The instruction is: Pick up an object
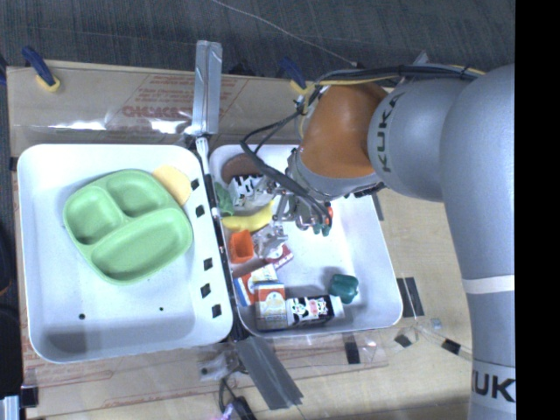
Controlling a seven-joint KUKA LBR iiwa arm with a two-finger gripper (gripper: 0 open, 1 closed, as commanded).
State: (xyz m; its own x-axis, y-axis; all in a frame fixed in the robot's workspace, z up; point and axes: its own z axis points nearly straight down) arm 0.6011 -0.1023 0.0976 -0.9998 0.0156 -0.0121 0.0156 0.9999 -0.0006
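My gripper reaches down into the left half of the right bin, below the orange wrist band. It hovers over a cluster of items: a yellow banana just to its left, an orange cup below that, and a red-and-white packet right under the tip. Nothing can be made out as held in the gripper. A cow-patterned item lies toward the back of the bin, partly hidden by the wrist.
Near the right bin's front edge lie an orange-and-white carton, a black-and-white carton and a teal object. The left bin holds a green divided plate and a yellow object. A metal divider stands between the bins.
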